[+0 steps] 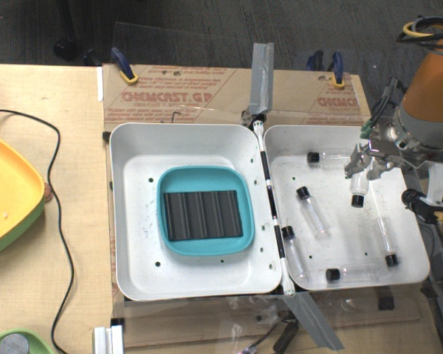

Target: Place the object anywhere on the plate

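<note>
A yellow dish (7, 198) and a black cable (59, 227) lie on the wooden bench (74, 109), far left of the jaws. Blue clamps (123, 63) hold brown cardboard (177, 94) behind the bins.

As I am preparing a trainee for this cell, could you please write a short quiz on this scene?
1. True or false: the teal plate lies in the same bin as the clear tubes.
2. The tool is seen over: A) the teal plate, B) the right bin, C) neither.
3. What colour are the caps on the clear tubes?

Key: 1 false; 2 B; 3 black.
</note>
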Action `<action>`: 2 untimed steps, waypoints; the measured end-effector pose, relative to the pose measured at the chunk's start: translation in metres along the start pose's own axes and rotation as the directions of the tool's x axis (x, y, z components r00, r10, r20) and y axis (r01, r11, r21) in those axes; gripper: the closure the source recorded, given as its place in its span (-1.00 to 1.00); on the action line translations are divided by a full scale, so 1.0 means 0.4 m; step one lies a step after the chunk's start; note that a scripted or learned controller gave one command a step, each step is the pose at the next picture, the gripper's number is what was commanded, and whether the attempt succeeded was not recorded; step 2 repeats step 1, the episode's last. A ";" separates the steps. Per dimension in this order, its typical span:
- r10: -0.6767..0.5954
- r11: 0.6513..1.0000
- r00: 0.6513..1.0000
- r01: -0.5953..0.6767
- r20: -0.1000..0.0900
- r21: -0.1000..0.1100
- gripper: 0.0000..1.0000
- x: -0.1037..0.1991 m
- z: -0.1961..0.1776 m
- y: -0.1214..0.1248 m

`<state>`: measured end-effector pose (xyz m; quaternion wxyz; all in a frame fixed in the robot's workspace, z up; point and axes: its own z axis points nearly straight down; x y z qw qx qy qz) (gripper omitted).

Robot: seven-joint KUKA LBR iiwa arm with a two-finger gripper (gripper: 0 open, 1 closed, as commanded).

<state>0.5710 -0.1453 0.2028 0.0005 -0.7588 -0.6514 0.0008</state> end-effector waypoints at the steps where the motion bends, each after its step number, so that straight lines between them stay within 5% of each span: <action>1: 0.000 1.000 1.000 0.000 0.000 0.000 -1.00 0.000 0.000 0.000; 2: 0.000 1.000 1.000 0.000 0.000 0.000 -1.00 0.000 0.000 0.000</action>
